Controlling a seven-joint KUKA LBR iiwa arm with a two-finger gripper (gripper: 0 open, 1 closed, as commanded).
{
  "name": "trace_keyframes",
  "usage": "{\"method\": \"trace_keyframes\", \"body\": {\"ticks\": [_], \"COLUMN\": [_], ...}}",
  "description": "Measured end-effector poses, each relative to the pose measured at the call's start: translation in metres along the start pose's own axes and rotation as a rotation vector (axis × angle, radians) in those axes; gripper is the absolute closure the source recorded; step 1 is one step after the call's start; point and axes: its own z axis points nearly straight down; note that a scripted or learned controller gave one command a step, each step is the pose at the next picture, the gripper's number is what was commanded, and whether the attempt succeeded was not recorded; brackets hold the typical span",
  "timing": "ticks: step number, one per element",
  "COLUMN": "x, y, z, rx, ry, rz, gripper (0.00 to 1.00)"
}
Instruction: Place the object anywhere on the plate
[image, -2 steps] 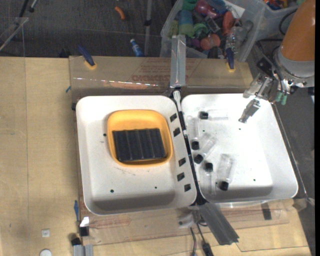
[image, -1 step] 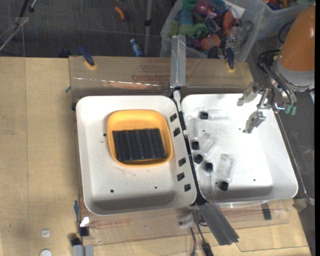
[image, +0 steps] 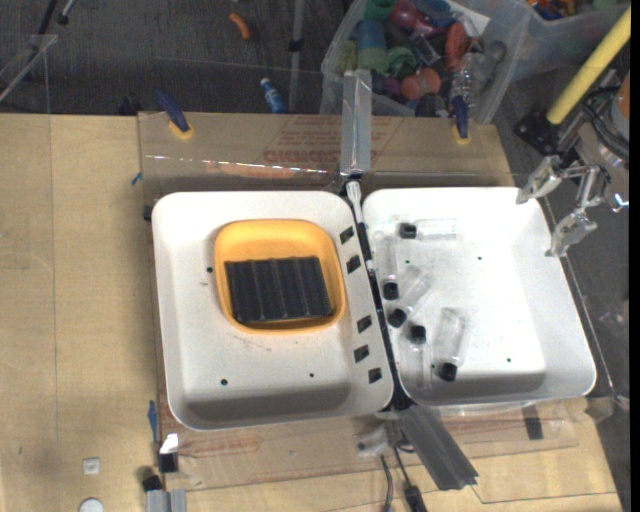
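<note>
1. Bench (image: 70, 300), pale wood, bearing two white bins side by side, touching along a central seam.
2. Left bin (image: 185, 300), shallow and white, at 9 o'clock of the seam. Holding the plate.
3. Right bin (image: 510, 300), shallow and white, at 3 o'clock of the seam. Holding loose vials in its 9 o'clock half.
4. Clear tub of coloured toys (image: 420, 45), off the bench, at 12 o'clock of the right bin.
5. Plate (image: 235, 240), orange, rounded square, seated in the left bin slightly toward 12 o'clock of that bin's middle.
6. Black ridged block (image: 277, 288), the task's object. Lying flat on the plate, filling most of its floor and shifted toward the plate's 6 o'clock rim.
7. Gripper (image: 552, 210), metal, at the 2 o'clock corner of the right bin, over its rim. Two prongs spread apart, with nothing between them. Well apart from block and plate.
8. Clear vials with black caps:
   - first vial (image: 428, 230) at 12 o'clock of the group, lying on its side
   - second vial (image: 408, 289) near the seam
   - third vial (image: 451, 340) at 6 o'clock of the group, cap toward 6 o'clock
   - further black caps just beside the seam, bodies hard to make out
</note>
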Motion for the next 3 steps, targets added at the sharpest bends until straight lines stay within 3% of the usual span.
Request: {"method": "trace_keyframes", "body": {"ticks": [1, 3], "x": [-0.0130, -0.0127], "y": [0.0006, 0.0009], "z": [0.0188, 0.0138], "rx": [-0.002, -0.005], "ry": [-0.001, -0.001], "rz": [-0.288, -0.955], "gripper": [0.00, 0.00]}}
